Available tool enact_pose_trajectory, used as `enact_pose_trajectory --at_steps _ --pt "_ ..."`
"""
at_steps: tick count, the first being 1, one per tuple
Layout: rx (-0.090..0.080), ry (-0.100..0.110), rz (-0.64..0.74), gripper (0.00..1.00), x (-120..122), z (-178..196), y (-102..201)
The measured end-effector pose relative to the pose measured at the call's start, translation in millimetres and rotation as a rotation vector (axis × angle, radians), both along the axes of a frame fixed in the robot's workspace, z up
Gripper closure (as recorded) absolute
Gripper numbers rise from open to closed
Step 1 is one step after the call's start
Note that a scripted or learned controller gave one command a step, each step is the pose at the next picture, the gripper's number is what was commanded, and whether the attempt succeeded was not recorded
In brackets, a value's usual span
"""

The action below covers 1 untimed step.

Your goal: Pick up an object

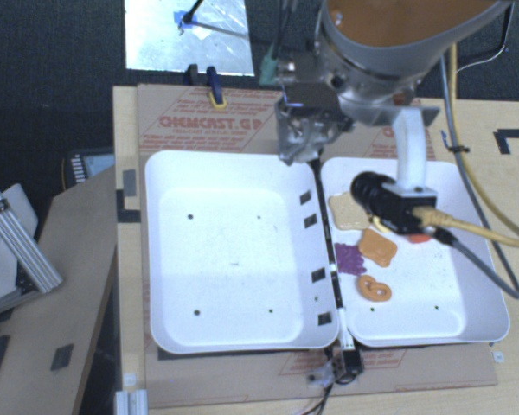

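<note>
The right bin holds several small toy foods near its left wall: a beige toast slice, an orange bread piece, a purple grape bunch, an orange pretzel and a red piece partly hidden by a cable. My gripper hangs over the far edge of the bins, near the divider between them. It sits above and behind the foods, apart from all of them.
The left bin lies beside the right one, with black clips along the shared divider. A black device on a white bracket, with a yellow cable, hangs over the right bin. Brown cardboard lies under the bins.
</note>
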State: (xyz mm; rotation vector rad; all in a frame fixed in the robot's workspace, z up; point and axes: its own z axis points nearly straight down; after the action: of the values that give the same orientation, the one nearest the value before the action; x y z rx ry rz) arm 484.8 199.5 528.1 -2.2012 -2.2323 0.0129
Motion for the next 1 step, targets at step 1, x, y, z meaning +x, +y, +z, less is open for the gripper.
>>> enact_pose_trajectory --at_steps 1 --pt "0.001 -0.012 -0.013 1.00 70.0 5.5 10.9"
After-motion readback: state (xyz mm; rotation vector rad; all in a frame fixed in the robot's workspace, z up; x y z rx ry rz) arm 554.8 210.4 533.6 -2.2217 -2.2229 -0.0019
